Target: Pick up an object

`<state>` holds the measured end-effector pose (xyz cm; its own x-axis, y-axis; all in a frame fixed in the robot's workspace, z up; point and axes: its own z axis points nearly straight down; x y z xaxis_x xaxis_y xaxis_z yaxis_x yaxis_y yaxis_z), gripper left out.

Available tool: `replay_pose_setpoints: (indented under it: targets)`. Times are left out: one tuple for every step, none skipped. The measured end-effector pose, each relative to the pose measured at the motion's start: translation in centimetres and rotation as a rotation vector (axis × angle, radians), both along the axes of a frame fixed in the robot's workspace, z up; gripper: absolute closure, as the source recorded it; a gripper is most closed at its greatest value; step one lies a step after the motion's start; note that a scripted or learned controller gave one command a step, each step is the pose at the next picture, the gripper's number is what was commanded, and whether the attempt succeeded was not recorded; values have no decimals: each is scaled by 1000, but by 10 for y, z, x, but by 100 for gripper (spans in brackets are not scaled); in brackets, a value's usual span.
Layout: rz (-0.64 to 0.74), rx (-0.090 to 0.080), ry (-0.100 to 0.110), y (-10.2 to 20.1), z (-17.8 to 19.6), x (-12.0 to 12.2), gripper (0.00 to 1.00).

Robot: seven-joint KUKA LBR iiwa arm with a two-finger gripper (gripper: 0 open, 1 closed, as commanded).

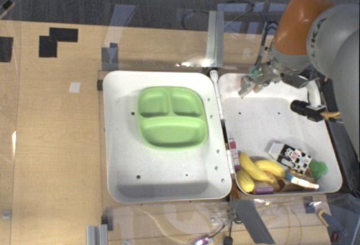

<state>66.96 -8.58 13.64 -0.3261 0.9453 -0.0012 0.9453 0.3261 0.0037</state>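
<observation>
Bananas (pixel 256 171) and other small stuff are piled in the lower corner of the right bin (pixel 270 120) (lower right of the frame). The gripper (pixel 252 82) is seen near that bin's upper left corner, well apart from the pile; nothing is held, though its pincer state can't be told. A grab could be spoiled by the clutter and bin wall.

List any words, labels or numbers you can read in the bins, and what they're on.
No text here is readable.
Small box in the right bin: black-and-white print, too blurred to read.
Green divided plate in the left bin: no markings visible.
</observation>
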Motion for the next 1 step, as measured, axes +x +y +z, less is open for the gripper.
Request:
replay_pose_setpoints:
  targets:
    - [-88,2,-3,62,51,-19,100]
